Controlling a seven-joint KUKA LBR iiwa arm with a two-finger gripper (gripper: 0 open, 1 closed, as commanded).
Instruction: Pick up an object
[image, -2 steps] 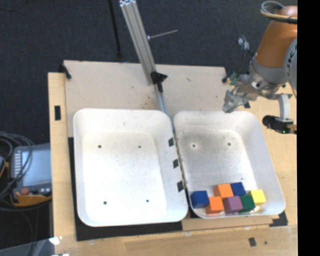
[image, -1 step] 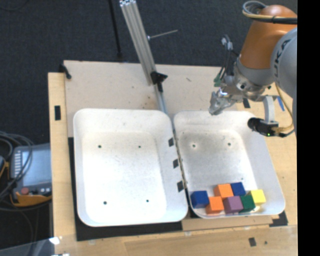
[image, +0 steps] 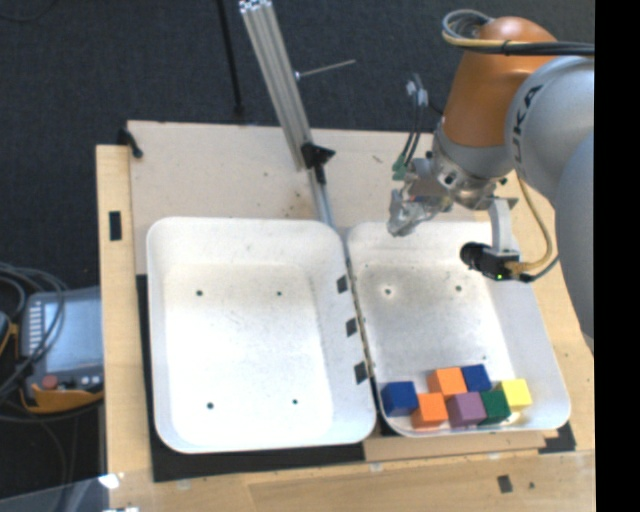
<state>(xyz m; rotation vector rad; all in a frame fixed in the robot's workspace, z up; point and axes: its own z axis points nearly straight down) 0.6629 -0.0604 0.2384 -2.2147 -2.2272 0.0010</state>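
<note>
The claw (image: 403, 220) is small and blurred against the bench (image: 200, 170), so whether its fingers stand apart or closed cannot be told, and nothing can be made out between them. The upper part of the arm (image: 545, 100) is cut off by the top and right edges of the view. A black fitting with a small green light (image: 487, 260) hangs below the wrist and covers part of the right bin's far rim.

The blocks lie in a tight cluster at the near edge of the right bin (image: 430, 310), toward its near right corner. A blue block (image: 400, 397) sits at the left end, a little apart from the rest. Beside it are two orange blocks (image: 431, 407) (image: 449, 381), one nearer the rim and one just behind it. A purple block (image: 466, 408) touches the front orange one, a green block (image: 495, 404) comes next, and a yellow block (image: 517, 392) ends the row on the right. A second blue block (image: 476, 377) sits behind the purple and green ones. All look like small plain cubes.

The arm reaches in from the right, its orange band (image: 490, 80) above the wrist, and tilts down and leftward. The claw hangs over the far left corner of the right bin, well apart from the blocks. The left bin (image: 250, 330) lies beside it, their rims touching along the middle
</note>
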